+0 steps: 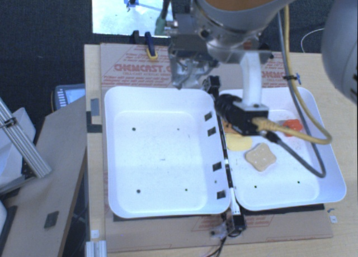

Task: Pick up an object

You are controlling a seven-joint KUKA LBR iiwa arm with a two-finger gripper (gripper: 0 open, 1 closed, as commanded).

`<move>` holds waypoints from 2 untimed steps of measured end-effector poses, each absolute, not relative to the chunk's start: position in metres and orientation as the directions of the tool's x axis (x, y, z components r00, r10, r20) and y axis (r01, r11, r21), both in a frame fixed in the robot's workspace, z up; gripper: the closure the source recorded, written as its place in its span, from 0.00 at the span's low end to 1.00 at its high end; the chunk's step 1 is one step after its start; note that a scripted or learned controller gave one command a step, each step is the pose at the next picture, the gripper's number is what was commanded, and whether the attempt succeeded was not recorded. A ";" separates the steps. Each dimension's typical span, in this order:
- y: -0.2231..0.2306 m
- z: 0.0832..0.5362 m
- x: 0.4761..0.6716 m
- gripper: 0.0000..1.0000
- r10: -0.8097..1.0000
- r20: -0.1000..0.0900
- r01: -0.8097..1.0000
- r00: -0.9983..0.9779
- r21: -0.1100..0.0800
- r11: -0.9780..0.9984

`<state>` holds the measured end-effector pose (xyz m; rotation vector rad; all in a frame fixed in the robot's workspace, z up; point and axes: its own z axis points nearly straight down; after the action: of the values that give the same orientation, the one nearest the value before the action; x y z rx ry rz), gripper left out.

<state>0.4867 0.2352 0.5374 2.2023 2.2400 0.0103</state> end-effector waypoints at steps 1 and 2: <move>0.235 0.537 0.487 0.00 1.000 0.004 1.000 -0.019 0.004 0.019; 0.236 0.548 0.487 1.00 1.000 0.005 1.000 -0.024 0.006 0.024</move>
<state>0.4869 0.2357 0.5482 2.1949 2.2473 0.0128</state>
